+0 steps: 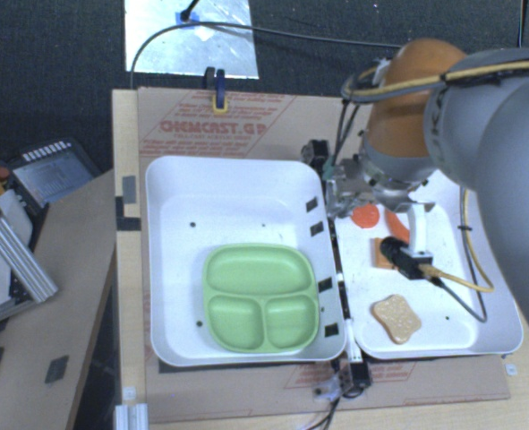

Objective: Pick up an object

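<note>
Toast slice (396, 318): flat at near end of right bin (492, 330), well clear of arm.
Red-orange pieces (365, 215): far end, same bin; likely pick target.
Gripper (376, 202): low over those pieces, probably positioned for a grasp; open or closed cannot be told.
Table: cardboard sheet (219, 124) under bins; dark floor beyond.

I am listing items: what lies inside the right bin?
In the right bin: a toast slice, a red round piece, orange pieces. The arm covers its far part.
</note>
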Controlling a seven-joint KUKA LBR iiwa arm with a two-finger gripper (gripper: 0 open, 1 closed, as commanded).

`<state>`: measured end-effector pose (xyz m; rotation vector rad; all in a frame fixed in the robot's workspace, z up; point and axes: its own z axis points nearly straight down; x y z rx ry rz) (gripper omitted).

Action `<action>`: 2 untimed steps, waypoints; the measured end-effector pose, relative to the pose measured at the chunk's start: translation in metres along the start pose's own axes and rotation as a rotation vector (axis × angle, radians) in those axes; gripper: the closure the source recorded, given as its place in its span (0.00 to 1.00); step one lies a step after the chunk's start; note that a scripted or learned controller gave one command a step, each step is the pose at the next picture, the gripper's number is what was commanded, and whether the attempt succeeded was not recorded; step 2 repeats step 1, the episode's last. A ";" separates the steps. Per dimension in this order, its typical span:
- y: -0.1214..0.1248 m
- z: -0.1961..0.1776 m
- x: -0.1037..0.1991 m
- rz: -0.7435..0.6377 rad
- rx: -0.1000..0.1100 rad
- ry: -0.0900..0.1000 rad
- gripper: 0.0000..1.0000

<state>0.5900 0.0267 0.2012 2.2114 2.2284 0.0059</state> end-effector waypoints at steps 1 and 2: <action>0.021 -0.001 0.046 0.000 0.001 0.000 1.00; 0.021 -0.001 0.046 0.000 0.001 0.000 1.00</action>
